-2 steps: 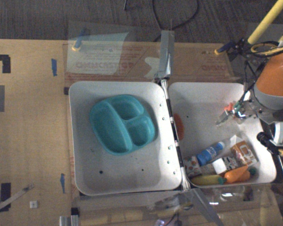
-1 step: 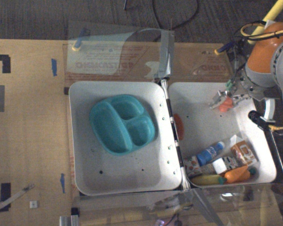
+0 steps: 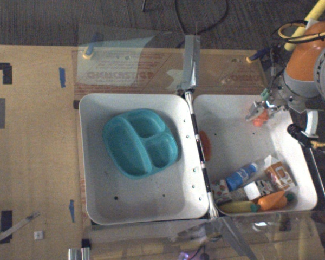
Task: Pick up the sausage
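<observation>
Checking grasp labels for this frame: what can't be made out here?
- Claw: small and blurred in the camera view; an orange-red bit sits at its tip, identity unclear.
- Reddish item: partly hidden against the right bin's wall.
- Pile in the near corner: items overlap; labels too small to read.

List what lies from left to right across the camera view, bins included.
Left bin → teal divided plate → red-orange item on the right bin's left wall → blue bottle → gripper with a small orange piece at its fingers → orange-banded arm.
</observation>
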`<control>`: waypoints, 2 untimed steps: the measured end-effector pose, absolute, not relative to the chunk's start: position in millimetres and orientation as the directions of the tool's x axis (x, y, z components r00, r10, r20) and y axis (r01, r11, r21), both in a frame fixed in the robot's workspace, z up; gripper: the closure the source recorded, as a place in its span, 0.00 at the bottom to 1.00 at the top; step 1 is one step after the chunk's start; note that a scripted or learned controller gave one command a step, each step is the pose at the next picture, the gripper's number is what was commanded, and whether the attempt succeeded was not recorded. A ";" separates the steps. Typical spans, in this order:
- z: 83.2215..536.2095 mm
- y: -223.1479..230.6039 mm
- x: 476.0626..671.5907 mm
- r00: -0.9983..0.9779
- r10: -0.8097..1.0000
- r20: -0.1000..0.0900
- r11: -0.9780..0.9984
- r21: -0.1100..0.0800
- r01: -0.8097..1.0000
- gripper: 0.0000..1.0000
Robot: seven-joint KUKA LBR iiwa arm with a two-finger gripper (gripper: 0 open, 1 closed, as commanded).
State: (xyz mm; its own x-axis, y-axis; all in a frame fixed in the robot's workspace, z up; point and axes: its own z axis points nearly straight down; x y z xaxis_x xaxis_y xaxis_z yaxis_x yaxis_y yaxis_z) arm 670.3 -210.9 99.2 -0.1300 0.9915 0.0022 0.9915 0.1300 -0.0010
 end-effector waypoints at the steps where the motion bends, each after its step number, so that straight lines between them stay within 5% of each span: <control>1: 89.7 -148.0 667.4 -0.027 1.000 0.000 0.027 -0.002 1.000 1.00; 2: 185.2 -2.5 642.8 -0.053 0.999 0.000 0.053 0.002 0.999 1.00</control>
State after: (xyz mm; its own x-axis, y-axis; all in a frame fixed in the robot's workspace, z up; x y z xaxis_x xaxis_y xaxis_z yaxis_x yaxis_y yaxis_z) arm 642.8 -2.5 185.2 -0.0531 0.9986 0.0000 0.9986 0.0531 0.0016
